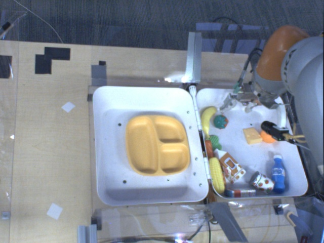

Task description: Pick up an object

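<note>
My gripper [238, 104] hangs over the far end of the right bin [298, 186], fingers spread open with nothing between them. Just in front of it and to the left lie a yellow banana [207, 118] and a small teal ball [220, 121]. A pale yellow block [251, 135] lies a little nearer than the gripper. Further toward the front are a green toy [214, 140], a corn cob [216, 170], a small printed carton [232, 167], a blue bottle [278, 173] and a red-and-blue marker [240, 192].
The left bin [109, 186] holds a yellow divided plate [157, 144] at its middle. A metal divider [198, 130] runs between the two bins. The arm's grey body and orange band [281, 49] loom over the right bin's far right corner.
</note>
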Robot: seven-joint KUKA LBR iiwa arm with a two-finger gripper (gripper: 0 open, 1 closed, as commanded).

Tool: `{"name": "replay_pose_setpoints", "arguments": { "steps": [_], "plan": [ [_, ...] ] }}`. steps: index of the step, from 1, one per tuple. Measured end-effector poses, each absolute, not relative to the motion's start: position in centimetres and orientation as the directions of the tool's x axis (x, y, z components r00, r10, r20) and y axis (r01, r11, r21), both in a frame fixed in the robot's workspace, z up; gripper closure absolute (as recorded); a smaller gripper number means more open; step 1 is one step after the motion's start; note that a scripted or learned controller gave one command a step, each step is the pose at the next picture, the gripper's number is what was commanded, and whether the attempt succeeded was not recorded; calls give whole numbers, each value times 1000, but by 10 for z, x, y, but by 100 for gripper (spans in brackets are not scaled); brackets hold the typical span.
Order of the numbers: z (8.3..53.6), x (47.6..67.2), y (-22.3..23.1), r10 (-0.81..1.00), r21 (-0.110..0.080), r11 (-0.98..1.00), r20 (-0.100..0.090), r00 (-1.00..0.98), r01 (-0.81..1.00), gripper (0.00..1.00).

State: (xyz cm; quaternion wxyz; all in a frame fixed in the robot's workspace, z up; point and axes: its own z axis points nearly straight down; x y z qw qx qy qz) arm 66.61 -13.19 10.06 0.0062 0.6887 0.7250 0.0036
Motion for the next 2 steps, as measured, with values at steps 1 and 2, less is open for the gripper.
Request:
{"name": "replay_pose_setpoints", "arguments": {
  "steps": [1, 2],
  "plan": [
    [238, 672, -154, 964, 16, -265, 1, 265, 964, 0],
    [137, 668, -176, 891, -2, -454, -1, 454, 891, 0]
  ]
}}
